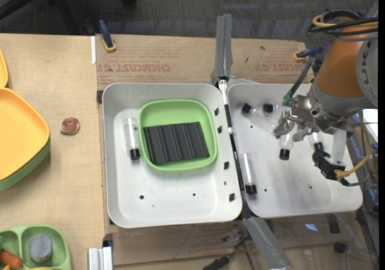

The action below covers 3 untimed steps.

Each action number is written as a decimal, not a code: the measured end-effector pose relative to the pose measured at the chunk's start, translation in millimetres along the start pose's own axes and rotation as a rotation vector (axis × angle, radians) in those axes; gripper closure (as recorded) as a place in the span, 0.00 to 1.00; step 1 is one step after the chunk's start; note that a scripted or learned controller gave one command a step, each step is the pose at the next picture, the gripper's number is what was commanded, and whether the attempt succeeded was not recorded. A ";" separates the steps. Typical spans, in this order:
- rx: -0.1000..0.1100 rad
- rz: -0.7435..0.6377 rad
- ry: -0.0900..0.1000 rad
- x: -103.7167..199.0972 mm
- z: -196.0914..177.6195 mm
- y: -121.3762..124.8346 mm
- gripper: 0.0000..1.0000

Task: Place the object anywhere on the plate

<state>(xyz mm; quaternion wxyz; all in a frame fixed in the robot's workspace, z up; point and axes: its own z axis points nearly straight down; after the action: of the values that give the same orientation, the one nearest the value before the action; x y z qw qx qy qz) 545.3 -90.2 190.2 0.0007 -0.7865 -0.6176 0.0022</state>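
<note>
In the left bin (120, 202), a green plate (178, 135) holds a dark ribbed block (177, 142); 1 clear tube (131, 138) lies beside it. In the right bin (289, 202), more tubes lie loose. The gripper (287, 138) grips 1 upright tube (285, 145), not yet delivered, well apart from the plate.
</note>
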 end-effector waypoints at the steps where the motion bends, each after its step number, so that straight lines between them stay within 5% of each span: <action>1: 0.000 -0.095 0.001 7.8 -0.1 -29.0 1.00; 3: 0.000 -0.264 0.001 49.6 -0.1 -32.6 1.00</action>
<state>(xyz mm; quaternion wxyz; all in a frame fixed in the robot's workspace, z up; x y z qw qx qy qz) 525.4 -34.3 190.3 0.0011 -0.6984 -0.7157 0.0017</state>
